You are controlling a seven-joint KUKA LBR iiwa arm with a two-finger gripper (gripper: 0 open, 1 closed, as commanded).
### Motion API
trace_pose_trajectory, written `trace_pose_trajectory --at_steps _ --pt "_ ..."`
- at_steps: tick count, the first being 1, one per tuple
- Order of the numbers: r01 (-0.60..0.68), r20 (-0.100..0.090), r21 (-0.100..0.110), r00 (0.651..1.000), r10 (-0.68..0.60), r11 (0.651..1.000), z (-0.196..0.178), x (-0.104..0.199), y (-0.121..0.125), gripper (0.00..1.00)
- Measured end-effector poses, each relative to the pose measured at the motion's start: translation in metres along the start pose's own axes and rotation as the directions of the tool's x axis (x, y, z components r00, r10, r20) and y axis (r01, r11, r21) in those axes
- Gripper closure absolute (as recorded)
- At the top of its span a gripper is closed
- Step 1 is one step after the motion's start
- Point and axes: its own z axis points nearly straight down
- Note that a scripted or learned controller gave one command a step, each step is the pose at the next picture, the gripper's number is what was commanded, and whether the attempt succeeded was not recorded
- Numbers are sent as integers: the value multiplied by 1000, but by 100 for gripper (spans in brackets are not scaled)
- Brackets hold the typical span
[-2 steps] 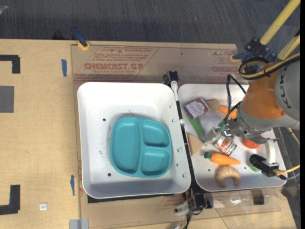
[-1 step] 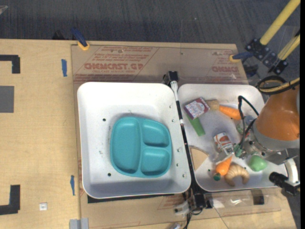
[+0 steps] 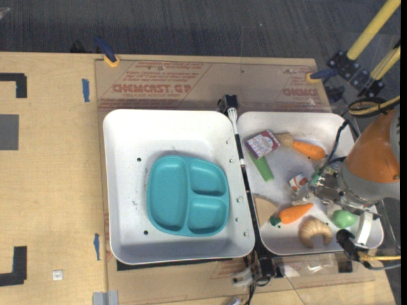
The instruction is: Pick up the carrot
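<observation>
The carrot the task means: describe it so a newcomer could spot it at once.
Look in the right bin, along its near edge. The carrot lies there left of the gripper, just above a tan croissant. It has a green leafy end pointing left, unlike the other orange piece near the far edge.

Lighting: even, bright, diffuse overhead. Shadows: soft, faint. Glare: mild sheen on white bins [image 3: 121, 170]. Focus: slightly soft overall; arm [image 3: 375, 164] at 3 o'clock blurred.

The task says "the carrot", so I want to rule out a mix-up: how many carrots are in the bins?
2. One carrot lies near the right bin's front, beside a tan shell-like toy. Another lies near its back. The arm may hide more.
</observation>
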Motion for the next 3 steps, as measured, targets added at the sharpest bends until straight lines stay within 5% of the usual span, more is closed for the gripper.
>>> trace_pose_trajectory --at_steps 1,2,3 --pt "329 2 -1 944 -329 944 -1 47 -16 0" --pt "328 4 -8 945 -328 945 -12 47 -13 100" --pt "439 -3 7 898 -439 898 -105 94 -6 100"
